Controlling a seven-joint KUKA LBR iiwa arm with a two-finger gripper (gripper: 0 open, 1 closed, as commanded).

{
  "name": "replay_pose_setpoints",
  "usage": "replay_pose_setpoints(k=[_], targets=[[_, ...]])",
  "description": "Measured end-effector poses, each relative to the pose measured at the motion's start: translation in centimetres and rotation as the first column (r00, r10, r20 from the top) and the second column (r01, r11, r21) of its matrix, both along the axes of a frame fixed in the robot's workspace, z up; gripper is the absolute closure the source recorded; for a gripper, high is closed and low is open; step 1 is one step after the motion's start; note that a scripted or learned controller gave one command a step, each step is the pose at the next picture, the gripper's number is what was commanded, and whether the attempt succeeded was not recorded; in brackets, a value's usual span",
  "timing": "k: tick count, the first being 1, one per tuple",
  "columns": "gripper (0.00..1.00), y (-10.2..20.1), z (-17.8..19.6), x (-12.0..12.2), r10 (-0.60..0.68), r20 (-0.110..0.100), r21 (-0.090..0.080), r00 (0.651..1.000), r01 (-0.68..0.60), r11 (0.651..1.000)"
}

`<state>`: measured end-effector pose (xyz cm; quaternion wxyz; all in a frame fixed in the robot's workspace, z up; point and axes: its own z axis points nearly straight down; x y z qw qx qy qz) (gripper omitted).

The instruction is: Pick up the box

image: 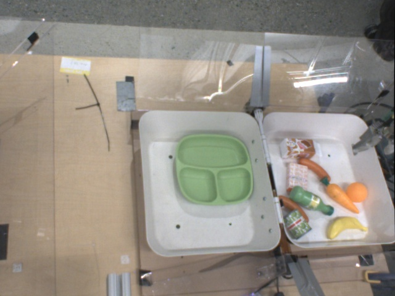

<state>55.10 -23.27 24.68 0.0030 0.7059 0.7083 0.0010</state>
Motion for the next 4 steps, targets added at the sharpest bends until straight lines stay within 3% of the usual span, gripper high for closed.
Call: replay_pose_setpoints(k=[1, 2, 3, 4], targets=[[0.0, 6.5, -8.5, 4.0, 0.169, -0.001, 0.0, 0.986, -0.169, 0.986], [0.0, 11.3, -15.6, 4.3, 0.321, -0.002, 0.001, 0.947, -0.321, 0.947], [0.0, 11.1, -15.6, 0.1, -0.047, -0.003, 0.003, 0.999, 0.047, 0.999], [1.0, 10.9, -14.4, 0.3, -0.048, 0.003, 0.002, 0.999, 0.048, 0.999]])
